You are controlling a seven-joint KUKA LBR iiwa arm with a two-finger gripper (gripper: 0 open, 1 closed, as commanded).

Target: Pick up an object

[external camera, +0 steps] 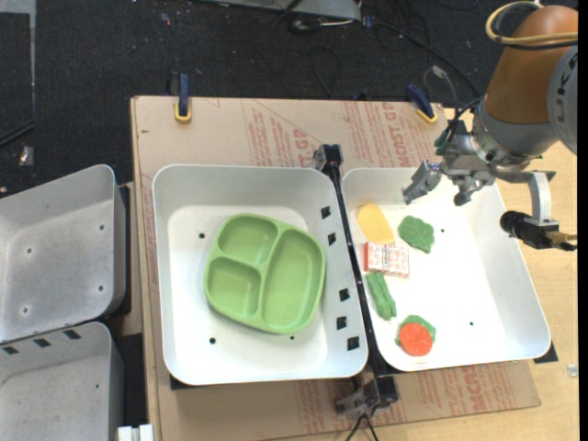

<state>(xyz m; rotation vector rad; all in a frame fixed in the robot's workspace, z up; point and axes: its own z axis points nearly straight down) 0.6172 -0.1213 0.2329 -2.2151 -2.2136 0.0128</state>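
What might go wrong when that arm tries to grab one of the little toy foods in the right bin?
The yellow piece, red-and-white box and green pod lie packed close along the bin's left wall, so the tool could bump the wall or nudge a neighbour. The leafy green piece looks flat and may slip out.

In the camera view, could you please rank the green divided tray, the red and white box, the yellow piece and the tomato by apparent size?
1. green divided tray, by far the largest.
2. red and white box.
3. yellow piece and tomato: these look about alike, so I would not rank them.
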